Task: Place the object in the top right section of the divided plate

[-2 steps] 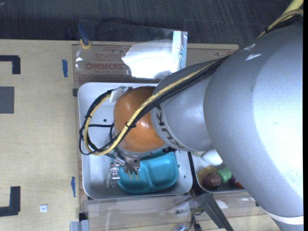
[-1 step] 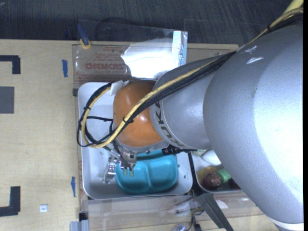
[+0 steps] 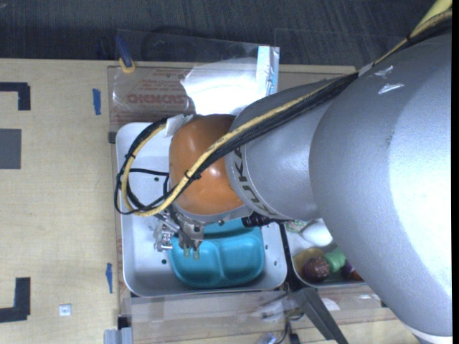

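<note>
A pale wooden bench [image 3: 50, 213] with black tape marks carries 2 white bins. The left bin [image 3: 136, 264] holds a teal divided plate [image 3: 222, 260] at its near edge, its long axis running along that edge. The grey arm [image 3: 344, 156], orange band [image 3: 204, 167] above the wrist, comes in from the right. Its gripper [image 3: 185, 244] hangs at the plate's far-left corner; whether the fingers are parted or closed cannot be told. The right bin [image 3: 297, 276], mostly hidden, holds what may be a dark red fruit [image 3: 316, 267] and a white item [image 3: 315, 231].
</note>
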### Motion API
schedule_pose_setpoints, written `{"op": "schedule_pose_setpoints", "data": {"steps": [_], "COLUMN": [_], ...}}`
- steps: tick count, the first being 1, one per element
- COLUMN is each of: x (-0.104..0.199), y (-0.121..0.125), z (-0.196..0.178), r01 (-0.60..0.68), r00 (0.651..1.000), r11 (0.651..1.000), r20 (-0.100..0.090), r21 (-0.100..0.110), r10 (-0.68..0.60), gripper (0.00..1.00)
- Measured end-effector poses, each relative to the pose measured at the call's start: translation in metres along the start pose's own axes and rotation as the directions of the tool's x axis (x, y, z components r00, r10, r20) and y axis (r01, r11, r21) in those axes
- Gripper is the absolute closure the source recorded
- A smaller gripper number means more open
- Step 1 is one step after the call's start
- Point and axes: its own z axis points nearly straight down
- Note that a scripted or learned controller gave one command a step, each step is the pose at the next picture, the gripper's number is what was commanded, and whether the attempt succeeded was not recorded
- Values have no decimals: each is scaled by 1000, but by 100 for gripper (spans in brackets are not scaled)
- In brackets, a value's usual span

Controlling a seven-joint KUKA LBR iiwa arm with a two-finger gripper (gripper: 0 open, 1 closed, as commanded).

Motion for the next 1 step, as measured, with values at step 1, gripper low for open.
{"op": "schedule_pose_setpoints", "data": {"steps": [1], "x": [11], "y": [-6], "z": [28], "r01": [264], "r00": [965], "r11": [965], "r20": [-11], "r21": [5], "r10": [-264], "gripper": [100]}}
